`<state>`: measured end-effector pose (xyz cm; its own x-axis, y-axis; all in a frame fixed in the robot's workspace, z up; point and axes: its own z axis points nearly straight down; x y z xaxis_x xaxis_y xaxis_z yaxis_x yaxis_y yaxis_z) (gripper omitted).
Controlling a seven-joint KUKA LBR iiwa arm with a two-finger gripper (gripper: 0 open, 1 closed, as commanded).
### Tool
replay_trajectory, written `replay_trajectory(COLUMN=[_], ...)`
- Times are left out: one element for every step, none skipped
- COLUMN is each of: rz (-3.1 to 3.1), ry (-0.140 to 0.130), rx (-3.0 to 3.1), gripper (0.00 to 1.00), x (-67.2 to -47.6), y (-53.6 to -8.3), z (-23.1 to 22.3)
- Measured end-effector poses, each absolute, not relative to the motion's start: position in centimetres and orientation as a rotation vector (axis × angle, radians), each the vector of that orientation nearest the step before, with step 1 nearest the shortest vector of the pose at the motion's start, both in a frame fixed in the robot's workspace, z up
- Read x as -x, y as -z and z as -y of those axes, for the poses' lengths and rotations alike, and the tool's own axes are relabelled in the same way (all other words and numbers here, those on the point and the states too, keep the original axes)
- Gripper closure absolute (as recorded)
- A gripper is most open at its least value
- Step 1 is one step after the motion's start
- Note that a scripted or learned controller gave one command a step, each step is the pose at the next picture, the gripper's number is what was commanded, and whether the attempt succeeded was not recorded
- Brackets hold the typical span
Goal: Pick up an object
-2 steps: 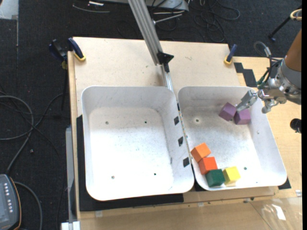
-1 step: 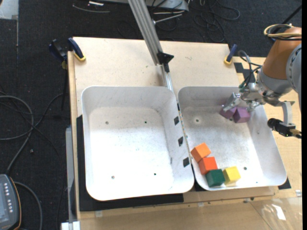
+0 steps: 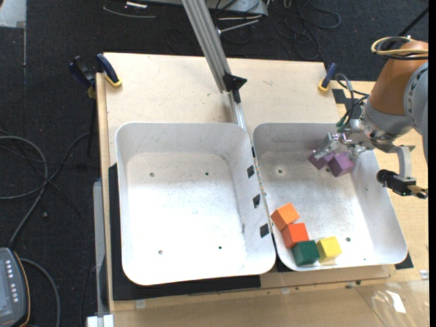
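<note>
My gripper point(image 3: 338, 144) hangs over the back of the right bin point(image 3: 381, 210), reaching in from the right. Directly under its tip are two purple shapes, a duller one point(image 3: 318, 159) and a brighter purple block point(image 3: 343, 164); they touch or overlap the tip, and whether either is held cannot be told. Near the right bin's front lie an orange block point(image 3: 285, 215), a red-orange block point(image 3: 295, 234), a green block point(image 3: 306, 252) and a yellow block point(image 3: 329, 248), packed close together.
The left bin point(image 3: 136, 148) sits beside the right one, sharing a raised middle rim point(image 3: 255, 189). A slanted metal bar point(image 3: 208, 36) runs from the back down to that rim. Clamps point(image 3: 105, 70) point(image 3: 328, 77) grip the bench's back corners.
</note>
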<state>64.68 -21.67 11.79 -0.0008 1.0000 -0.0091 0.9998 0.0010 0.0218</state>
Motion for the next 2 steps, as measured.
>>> replay_trajectory(rz=[-2.219, -2.223], ry=[-0.016, -0.001], rx=[-2.201, -2.213], gripper=[0.0, 1.0], x=[-67.63, -67.12], y=[-10.25, -10.66], z=[16.73, 16.99])
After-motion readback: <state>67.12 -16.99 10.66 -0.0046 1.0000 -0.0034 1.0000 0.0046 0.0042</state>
